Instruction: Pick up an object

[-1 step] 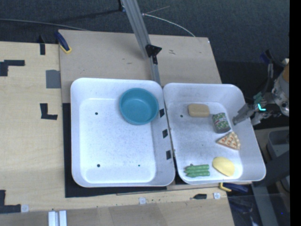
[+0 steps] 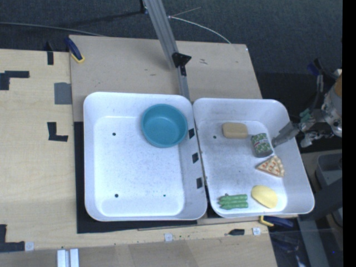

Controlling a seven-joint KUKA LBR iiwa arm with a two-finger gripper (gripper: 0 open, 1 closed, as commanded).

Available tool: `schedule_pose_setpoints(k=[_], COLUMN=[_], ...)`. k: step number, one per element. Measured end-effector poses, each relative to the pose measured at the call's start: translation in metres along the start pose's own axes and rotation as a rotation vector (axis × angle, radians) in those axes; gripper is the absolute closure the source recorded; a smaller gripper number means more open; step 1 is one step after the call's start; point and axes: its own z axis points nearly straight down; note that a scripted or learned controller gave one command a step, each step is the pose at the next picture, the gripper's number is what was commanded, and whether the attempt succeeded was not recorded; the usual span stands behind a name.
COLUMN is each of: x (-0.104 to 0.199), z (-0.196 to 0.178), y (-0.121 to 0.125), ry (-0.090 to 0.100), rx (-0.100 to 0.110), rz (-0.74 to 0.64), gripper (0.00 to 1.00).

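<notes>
Over on the right edge of my view, the hand [image 2: 281, 136] reaches in above the right bin's [image 2: 240, 105] rim, its dark tip just beside the green can [image 2: 260, 144]. I can't tell from up here whether it is open or closed (the tip reads as one grey wedge), and nothing shows between its fingers.

The can lies near the bin's right wall, slightly tilted. Just left and above it sits a tan block [image 2: 235, 130], apart from the can. Below the can I've got a pizza slice [image 2: 271, 166], close but not touching as far as I can see. Down at the near end, a yellow lemon-like piece [image 2: 264, 196] sits beside a green bean bundle [image 2: 232, 201].

Across in the left bin [image 2: 105, 149], a blue bowl [image 2: 164, 125] stands upright in the far right corner. Both bins rest side by side on the wooden surface [image 2: 33, 149].
</notes>
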Motion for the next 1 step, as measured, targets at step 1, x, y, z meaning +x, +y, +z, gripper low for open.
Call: schedule_pose_setpoints(k=[1], x=[-0.0019], z=[0.0458], y=[-0.0069], ry=[0.000], rx=[0.004], rz=[0.001], gripper=[0.00])
